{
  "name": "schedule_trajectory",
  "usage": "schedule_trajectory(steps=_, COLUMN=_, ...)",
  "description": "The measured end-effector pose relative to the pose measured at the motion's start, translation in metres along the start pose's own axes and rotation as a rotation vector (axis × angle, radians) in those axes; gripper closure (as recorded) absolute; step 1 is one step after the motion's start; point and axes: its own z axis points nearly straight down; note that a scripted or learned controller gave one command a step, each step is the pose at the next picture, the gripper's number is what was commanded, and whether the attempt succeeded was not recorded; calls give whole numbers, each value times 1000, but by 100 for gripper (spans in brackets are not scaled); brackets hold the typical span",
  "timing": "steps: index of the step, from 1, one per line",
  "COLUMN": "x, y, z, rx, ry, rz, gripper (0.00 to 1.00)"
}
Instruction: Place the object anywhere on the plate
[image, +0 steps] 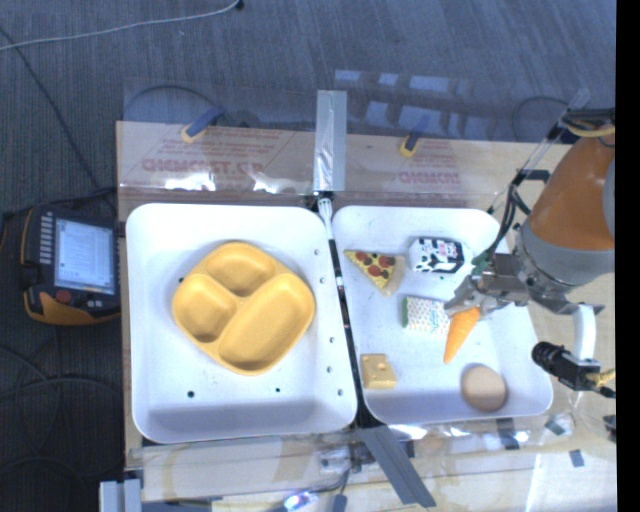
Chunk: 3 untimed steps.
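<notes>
Two white bins sit side by side on the bench. In the left bin (150, 400) lies the yellow plate (243, 305), a three-compartment dish with rounded, shallow wells and nothing on it. Across the divider, the right bin (520, 405) holds a toy pizza slice (373, 267) near its upper left, a yellow cheese wedge (378, 371) near its lower left, a small speckled block (425, 314) in the middle, a black-and-white cow-patterned piece (437, 255) above that, and a tan egg (484, 388) toward the lower right corner.

Just right of the speckled block is the orange carrot (459, 333), tapered, its narrow tip pointing down and left, its thick end up at the gripper (478, 301). The fingers close narrowly around that thick end, so the carrot looks held, though whether it is off the bin floor cannot be told.

Judged as a toy, the carrot is likely light, stiff and smooth plastic, not fragile. Its cone shape tends to squeeze out of a pinch made on the taper, so the thick end is the sound place to hold. Hanging from one end, it may swing on the carry to the plate.
</notes>
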Motion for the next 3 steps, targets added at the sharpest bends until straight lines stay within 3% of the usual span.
schedule_trajectory(steps=1, x=72, y=-1, z=-19, rx=0, ry=0, rz=93, gripper=100)
schedule_trajectory(steps=3, x=201, y=7, z=15, rx=2, ry=-2, rz=9, gripper=100)
